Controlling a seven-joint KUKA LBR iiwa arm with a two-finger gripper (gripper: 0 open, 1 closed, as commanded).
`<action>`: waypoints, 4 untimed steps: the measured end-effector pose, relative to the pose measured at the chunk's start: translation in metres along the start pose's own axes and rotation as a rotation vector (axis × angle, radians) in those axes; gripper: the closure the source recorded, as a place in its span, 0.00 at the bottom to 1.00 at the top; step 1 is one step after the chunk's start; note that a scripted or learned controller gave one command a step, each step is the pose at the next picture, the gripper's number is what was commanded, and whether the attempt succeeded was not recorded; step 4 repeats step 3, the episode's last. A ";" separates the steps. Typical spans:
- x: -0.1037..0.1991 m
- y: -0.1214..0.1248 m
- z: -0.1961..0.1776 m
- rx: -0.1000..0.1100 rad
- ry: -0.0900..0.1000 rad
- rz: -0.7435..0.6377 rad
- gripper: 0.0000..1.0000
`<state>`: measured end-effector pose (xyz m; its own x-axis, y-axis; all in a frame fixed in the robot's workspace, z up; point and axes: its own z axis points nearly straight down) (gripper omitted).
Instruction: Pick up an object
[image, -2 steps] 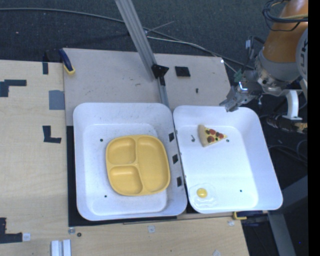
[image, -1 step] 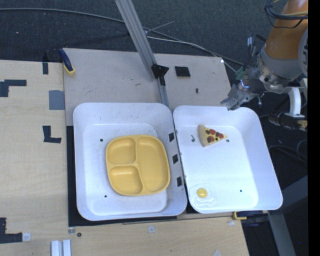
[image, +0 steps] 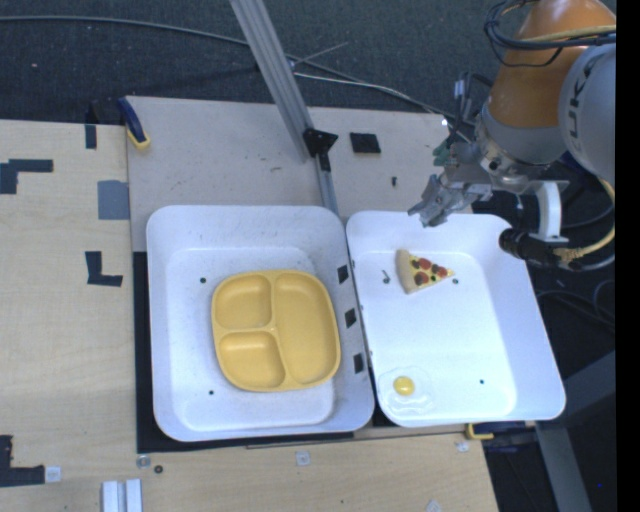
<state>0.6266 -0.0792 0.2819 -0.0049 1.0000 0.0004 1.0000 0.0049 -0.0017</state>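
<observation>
Nearest the camera, by the front edge of the right white plastic bin (image: 520, 360), lies a small fried-egg toy with a yellow yolk (image: 405, 387). Toward the bin's back edge lies a toy pizza slice, tan with red toppings (image: 423, 271), its long axis running roughly along that edge with the crust end toward the left bin. The grey two-finger gripper (image: 432, 212) hangs over the back rim of the right bin, so the slice lies just in front of it (the likelier target, I judge). Whether it is wide or narrow I cannot tell. A yellow four-compartment plastic tray (image: 275, 330) sits mid-floor in the left white bin (image: 170, 250). No writing is legible.
</observation>
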 end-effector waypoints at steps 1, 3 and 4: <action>0.059 0.011 0.005 0.000 0.000 -0.002 1.00; 0.177 0.030 0.033 0.000 0.000 -0.002 1.00; 0.177 0.030 0.033 0.000 0.000 -0.002 1.00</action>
